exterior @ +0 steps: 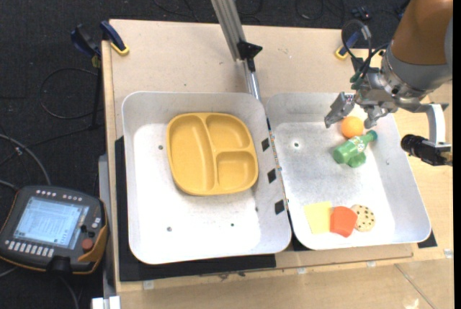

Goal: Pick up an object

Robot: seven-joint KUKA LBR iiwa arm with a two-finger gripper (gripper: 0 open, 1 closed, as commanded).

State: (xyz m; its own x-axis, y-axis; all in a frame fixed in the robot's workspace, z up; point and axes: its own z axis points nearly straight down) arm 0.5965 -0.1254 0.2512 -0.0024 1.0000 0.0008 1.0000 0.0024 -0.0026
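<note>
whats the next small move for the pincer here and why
Probably a short straight descent. The pincer hangs spread just above the orange ball at the far end of the right bin, with nothing between its fingers. The green bottle lies right beside the ball, so dropping vertically should avoid nudging it.

The bench (pixel 180 55) is viewed from above at a slant, from a fixed, fairly distant camera. Both white bins (pixel 144 228) are taken in whole, spread left of and below the gripper (pixel 356 112), which is seen near the right side.
</note>
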